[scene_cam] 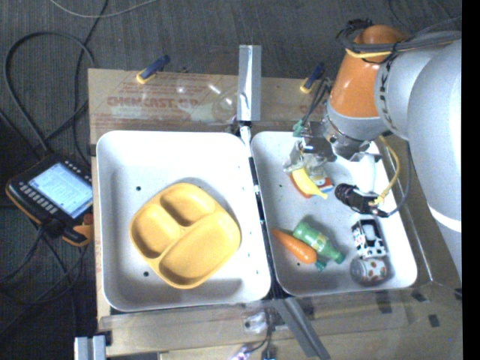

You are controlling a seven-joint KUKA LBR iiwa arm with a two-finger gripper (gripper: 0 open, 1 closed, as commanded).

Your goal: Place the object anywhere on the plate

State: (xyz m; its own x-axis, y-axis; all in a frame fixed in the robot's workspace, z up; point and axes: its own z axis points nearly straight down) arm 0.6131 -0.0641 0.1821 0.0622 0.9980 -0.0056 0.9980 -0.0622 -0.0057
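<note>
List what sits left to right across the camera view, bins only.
Yellow three-compartment plastic plate → orange toy carrot → green plastic bottle → black-and-white toy car.

The grey arm (431, 103) reaches in from the right, its bulky link covering the upper right corner of the right bin (405, 276). The orange band (364, 81) sits just beyond that bin's far edge, above the wrist. Below it the wrist points downward, and the tool (307, 160) hangs low over the bin's far left part, close to the floor there.
</note>
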